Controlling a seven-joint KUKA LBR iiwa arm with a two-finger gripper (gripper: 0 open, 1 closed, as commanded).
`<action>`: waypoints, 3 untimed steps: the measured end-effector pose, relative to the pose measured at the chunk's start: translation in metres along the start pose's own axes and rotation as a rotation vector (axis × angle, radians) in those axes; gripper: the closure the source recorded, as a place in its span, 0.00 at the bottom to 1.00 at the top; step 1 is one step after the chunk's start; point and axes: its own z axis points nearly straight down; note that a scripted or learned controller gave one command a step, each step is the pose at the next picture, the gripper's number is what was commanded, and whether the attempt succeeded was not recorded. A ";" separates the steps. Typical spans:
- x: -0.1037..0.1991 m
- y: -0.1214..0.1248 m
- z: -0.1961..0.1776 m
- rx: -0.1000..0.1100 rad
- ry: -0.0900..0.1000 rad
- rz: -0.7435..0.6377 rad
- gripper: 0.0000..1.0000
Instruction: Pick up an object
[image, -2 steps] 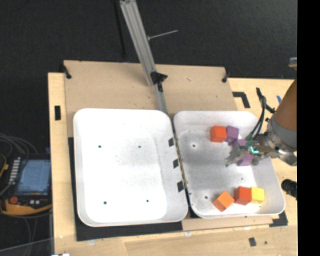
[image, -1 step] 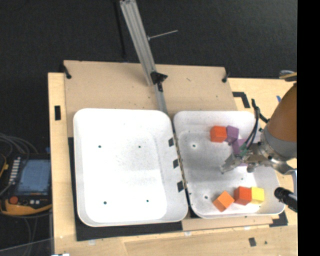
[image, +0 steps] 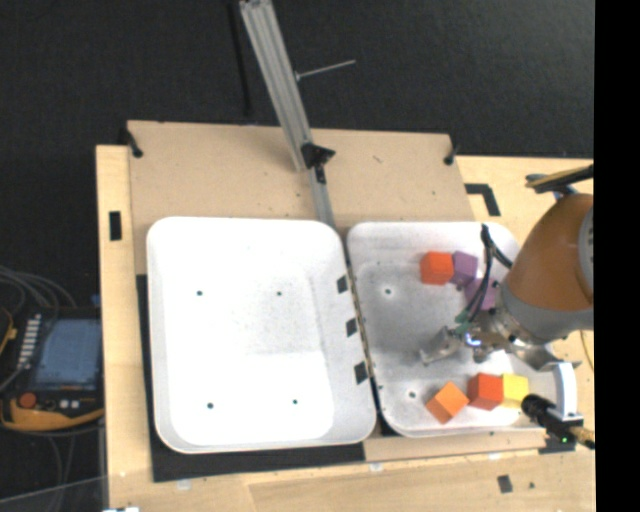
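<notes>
The right bin (image: 392, 262) holds several small blocks. An orange cube (image: 436, 268) and a purple block (image: 465, 266) touch each other near its far side. Along its near edge sit an orange block (image: 449, 400), a red block (image: 486, 390) and a yellow block (image: 514, 387). My gripper (image: 443, 349) hangs low over the bin's bare middle, between the two groups, and touches none of them. The arm's orange band and grey wrist hide the bin's right part.
The left bin (image: 250, 330) lies beside the right one. A slanted metal strut (image: 285, 90) runs from the top of the view down to the gap between the bins. A handheld pendant (image: 60, 360) lies off the bench at far left.
</notes>
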 end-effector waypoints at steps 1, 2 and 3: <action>-0.001 0.001 0.040 -0.009 -0.002 0.001 0.00; -0.003 0.003 0.029 -0.014 -0.002 0.009 1.00; -0.010 0.002 -0.034 -0.014 -0.003 0.002 1.00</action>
